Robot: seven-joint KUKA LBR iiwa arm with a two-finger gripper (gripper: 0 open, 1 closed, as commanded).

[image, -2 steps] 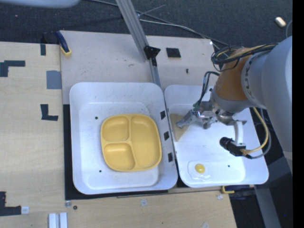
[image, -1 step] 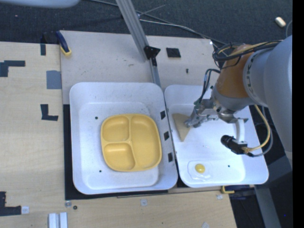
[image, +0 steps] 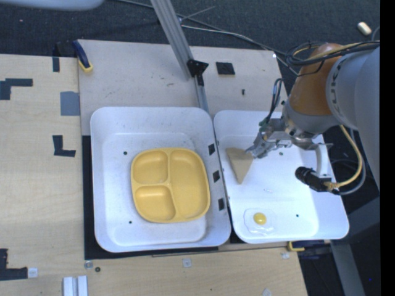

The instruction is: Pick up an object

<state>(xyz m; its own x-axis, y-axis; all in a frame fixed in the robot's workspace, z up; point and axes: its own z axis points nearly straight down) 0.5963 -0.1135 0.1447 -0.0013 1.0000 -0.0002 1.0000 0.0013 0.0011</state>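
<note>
The tan wedge (image: pixel 239 163) lay flat in the right bin (image: pixel 308 227), near its left wall, and looked light, stiff and thin, likely a toy slice best pinched across its narrower sides or at the raised top edge. The hand (image: pixel 258 149) hung just beside the wedge's upper right corner; I could not tell how it was set or whether it touched.

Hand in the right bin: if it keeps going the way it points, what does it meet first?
Most likely the tan wedge. The hand points down-left toward it from close by, and nothing lies between them. Height above the right bin is unclear from this single slanted view.
</note>
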